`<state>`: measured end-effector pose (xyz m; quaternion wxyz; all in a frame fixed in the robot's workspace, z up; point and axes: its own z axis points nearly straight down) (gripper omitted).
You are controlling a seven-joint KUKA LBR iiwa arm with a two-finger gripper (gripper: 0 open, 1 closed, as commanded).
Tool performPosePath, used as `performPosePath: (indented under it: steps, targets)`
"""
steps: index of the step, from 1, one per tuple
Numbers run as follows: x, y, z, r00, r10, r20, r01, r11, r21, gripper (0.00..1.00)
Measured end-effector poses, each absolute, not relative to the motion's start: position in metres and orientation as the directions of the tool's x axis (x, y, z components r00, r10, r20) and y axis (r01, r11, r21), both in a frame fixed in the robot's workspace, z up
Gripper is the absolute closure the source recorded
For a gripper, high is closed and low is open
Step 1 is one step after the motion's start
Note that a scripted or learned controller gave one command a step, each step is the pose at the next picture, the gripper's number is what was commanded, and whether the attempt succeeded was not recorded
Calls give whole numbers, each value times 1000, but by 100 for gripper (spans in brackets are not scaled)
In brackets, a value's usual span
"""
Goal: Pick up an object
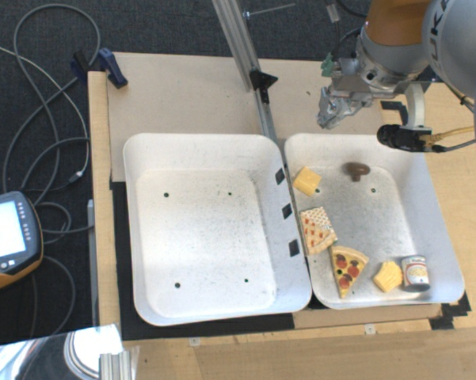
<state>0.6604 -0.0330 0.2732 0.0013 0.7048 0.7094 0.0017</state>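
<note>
— How were the two shallow white plastic bins set on the bench?

— Side by side, touching along their inner rims: one on the left (142, 153), one on the right (439, 236). A slanted grey metal rail (238, 34) ran down to their junction from behind.

— And what lay in the right one?

— A yellow cheese-like block (306, 181) sat near its left rim, with a small brown round piece (356, 169) to its right. In front of the block lay a square cracker-like toy (317, 229), then a pizza-slice toy (348, 269). Right of the slice sat a second yellow wedge (388, 276), just beside a small tin can (416, 272).

— The gripper (333, 114)?

— Behind the right bin's far rim.
</note>
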Motion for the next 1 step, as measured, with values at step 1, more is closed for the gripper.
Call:
performPosePath:
  steps: [1]
  targets:
    - [668, 23, 272, -7, 1000, 2, 1000, 7, 4, 100]
